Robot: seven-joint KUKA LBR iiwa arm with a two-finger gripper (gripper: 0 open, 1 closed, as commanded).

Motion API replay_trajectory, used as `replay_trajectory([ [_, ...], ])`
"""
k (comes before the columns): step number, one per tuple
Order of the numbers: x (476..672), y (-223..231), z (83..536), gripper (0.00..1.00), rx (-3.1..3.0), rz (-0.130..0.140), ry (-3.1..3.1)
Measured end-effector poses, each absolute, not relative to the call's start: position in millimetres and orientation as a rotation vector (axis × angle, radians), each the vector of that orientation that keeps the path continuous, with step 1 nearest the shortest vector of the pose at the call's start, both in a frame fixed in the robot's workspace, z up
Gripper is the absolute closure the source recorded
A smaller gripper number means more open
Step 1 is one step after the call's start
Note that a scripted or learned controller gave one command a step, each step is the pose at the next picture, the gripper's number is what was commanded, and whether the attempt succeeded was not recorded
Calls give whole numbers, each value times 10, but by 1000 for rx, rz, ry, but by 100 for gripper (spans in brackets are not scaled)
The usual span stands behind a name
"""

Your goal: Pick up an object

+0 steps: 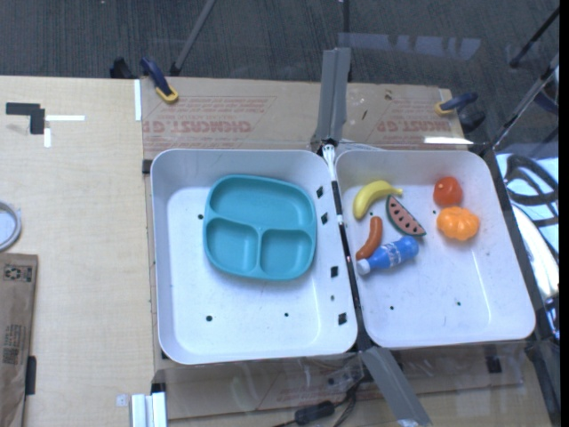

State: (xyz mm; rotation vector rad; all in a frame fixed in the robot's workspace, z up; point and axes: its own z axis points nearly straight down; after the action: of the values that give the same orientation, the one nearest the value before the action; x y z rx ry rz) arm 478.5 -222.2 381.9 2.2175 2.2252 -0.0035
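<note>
1. The pickable objects lie in the right bin [498, 318], gathered in its upper half: a yellow banana [373, 195], a watermelon slice [404, 217], a hot dog sausage [370, 237], and a small blue-and-white bottle [388, 256] lying on its side, its cap end touching the sausage's lower tip.
2. Near the same bin's far right sit a red tomato [448, 190] and, just below it, an orange pumpkin-like fruit [458, 224]; the two are close together, apart from the banana group.
3. The left bin [178, 318] holds a teal divided plate [260, 228] with three compartments, tilted slightly.
4. Both white bins rest side by side on a cardboard sheet [240, 123] with red printing, fixed by blue-and-yellow clamps [158, 80] at its far corners.
5. The pale wooden bench [71, 194] carries black tape marks [27, 114] and a roll of clear tape [7, 227] at its left edge; dark carpet [267, 16] lies beyond.
6. The jaws' state cannot be told.
</note>
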Motion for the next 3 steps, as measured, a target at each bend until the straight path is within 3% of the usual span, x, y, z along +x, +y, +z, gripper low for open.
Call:
replay_trajectory([
  [1,4780,-2222,3052,100,2223,-4,2222],
  [2,4785,-2221,3736,100,2217,-3,2225],
  [3,4774,-2220,2061,100,2224,-3,2222],
])
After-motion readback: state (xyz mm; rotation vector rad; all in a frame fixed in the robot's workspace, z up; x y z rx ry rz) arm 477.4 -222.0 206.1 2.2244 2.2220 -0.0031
